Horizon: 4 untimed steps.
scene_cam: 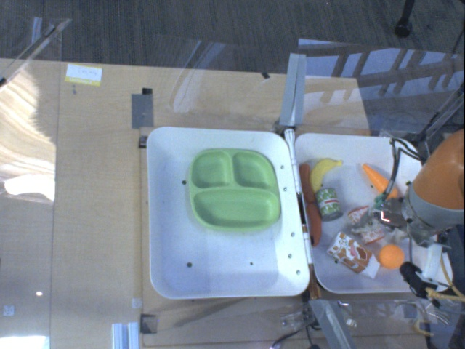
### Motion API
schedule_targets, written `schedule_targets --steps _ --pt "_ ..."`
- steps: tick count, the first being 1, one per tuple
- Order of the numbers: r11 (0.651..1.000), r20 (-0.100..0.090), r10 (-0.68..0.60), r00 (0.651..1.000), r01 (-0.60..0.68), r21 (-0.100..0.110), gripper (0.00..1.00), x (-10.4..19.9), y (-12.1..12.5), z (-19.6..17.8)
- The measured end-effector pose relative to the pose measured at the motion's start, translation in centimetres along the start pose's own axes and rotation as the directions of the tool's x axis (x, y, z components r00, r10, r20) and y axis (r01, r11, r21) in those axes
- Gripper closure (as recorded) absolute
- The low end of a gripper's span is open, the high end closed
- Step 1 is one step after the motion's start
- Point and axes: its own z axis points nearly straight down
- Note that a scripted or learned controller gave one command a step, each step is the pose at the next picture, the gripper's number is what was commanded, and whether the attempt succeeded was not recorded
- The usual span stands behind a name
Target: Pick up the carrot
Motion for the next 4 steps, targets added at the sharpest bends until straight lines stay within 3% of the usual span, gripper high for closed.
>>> schedule_targets --steps 1,2,3,4 --pt "1.000 0.001 -0.003 1.000 0.003 -0.007 1.00 0.1 0.3 -1.1" --pt "1.000 0.001 -0.003 1.000 0.003 -0.007 0.00 0.1 0.3 -1.1" --pt "1.000 -0.002 0.005 1.000 -0.005 0.001 0.00 -0.1 0.1 0.0" --pt "1.000 0.002 0.004 1.000 -0.004 -0.008 1.00 -0.2 0.4 -1.1"
